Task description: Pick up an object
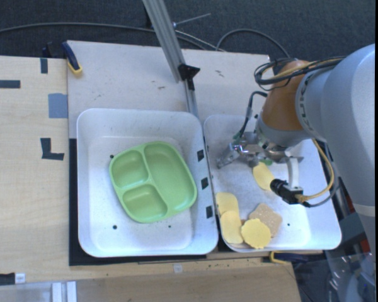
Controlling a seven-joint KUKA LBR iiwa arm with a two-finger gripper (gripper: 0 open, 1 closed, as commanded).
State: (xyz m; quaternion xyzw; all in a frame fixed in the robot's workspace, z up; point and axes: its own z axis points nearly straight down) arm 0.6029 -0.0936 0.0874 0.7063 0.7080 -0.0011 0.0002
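Claw (259,158) is down in the right bin (315,231), near its back-left area; can't tell its state from this angle. A yellow piece (263,176) sits right under or beside it, contact unclear. More yellow discs (230,214) and a tan slice (268,217) are clustered at the bin's front. Green divided tray (152,181) lies tilted in the left bin (94,231) on the bench (25,168).

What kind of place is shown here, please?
Probably a robotics lab test bench: a robot arm reaches over two white bins, one holding a green plate, and tape marks dot the wooden table.
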